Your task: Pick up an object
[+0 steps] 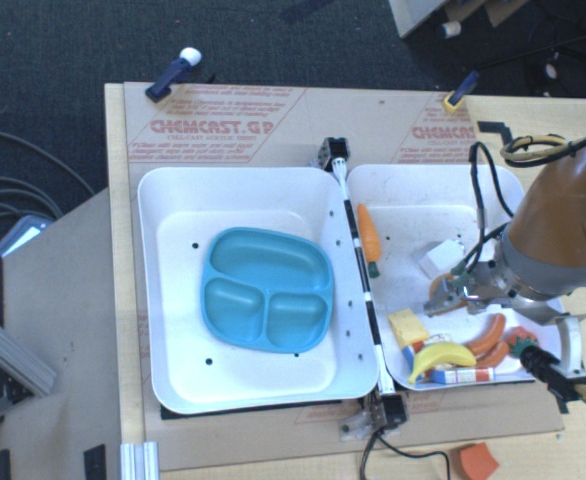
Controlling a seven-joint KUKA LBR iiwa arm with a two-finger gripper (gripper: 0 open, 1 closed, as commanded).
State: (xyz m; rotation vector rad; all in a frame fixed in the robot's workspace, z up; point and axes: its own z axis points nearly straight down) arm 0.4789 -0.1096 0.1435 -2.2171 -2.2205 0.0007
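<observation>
Bottom right of frame first: right bin [398,183] has all the loose stuff piled at near edge, banana [441,356], yellow block [407,325], marker [461,375], red-orange sausage [489,335], all touching or just beside each other. You've got plenty of targets there. Gripper [453,290] sits low just above that pile, right-centre; can't tell how wide fingers are or if anything's held, too cluttered. Carrot [369,235] lies along divider. Left bin [163,268] holds blue divided plate [267,288], probably drop-off spot.

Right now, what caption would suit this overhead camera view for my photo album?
Robot arm reaches into the right bin of toy food, beside a blue divided plate in the left bin.
</observation>
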